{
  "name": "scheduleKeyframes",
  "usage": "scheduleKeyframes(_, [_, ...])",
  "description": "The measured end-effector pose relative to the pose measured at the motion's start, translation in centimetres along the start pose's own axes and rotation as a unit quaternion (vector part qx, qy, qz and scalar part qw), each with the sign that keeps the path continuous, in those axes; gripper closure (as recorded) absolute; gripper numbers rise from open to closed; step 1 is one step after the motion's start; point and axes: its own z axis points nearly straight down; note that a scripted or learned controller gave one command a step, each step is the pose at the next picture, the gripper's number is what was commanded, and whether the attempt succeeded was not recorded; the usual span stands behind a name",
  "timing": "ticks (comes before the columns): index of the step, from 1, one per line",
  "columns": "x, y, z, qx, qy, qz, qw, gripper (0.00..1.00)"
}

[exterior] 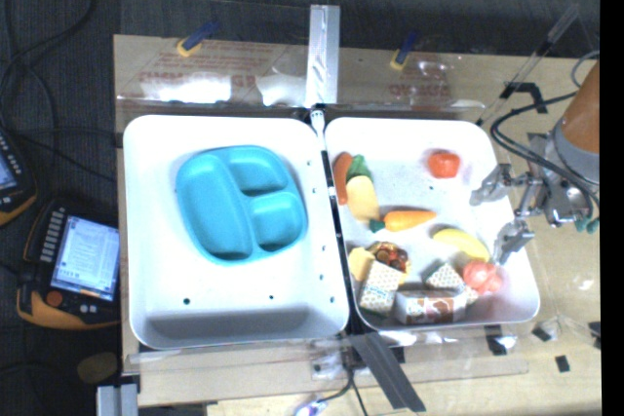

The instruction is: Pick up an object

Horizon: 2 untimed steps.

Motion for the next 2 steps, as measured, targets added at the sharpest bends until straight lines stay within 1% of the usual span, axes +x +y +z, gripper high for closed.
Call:
scheduleKeyframes(1, [2.39,1.43,9.86,0.001,-0.009,0.137,0.9905,0.00])
scheduleKeyframes(2, [2.39,1.43,9.86,0.001,-0.009,0.137,0.9905,0.00])
